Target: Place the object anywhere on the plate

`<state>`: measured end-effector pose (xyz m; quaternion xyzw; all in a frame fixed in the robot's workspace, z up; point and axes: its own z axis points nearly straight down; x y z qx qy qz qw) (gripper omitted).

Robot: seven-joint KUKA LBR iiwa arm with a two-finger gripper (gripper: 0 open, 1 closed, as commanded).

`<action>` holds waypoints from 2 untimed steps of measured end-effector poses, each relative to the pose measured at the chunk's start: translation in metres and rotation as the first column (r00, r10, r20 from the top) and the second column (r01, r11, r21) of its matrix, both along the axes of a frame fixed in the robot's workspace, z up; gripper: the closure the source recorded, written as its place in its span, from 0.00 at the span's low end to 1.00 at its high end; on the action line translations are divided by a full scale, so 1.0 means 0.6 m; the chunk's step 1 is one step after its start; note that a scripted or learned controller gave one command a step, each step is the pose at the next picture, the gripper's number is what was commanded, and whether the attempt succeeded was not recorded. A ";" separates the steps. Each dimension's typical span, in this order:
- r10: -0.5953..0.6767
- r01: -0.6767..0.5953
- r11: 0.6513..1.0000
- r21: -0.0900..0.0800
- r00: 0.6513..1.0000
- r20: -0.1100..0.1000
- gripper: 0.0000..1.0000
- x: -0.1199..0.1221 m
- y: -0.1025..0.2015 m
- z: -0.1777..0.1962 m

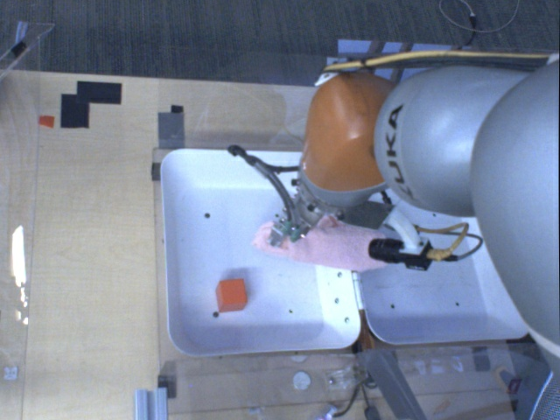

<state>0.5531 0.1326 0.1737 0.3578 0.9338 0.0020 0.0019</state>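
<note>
A small orange block lies on the floor of the left white bin, toward its front. A pale pink plate rests at the right side of that bin, reaching over the divider between the two bins. The arm's orange band and wrist hang over the plate, hiding its back part. The gripper sits under the wrist at the plate's left edge, well behind and to the right of the block. No object shows at its tip.
The right white bin is largely covered by the grey arm. Black cables loop from the wrist across the left bin's back. A black and yellow connector juts out over the plate's right end.
</note>
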 end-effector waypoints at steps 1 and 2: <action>-0.064 0.064 0.998 0.001 0.998 0.000 1.00 -0.066 0.089 -0.019; 0.087 -0.087 0.996 0.005 0.996 0.018 1.00 -0.059 0.127 -0.091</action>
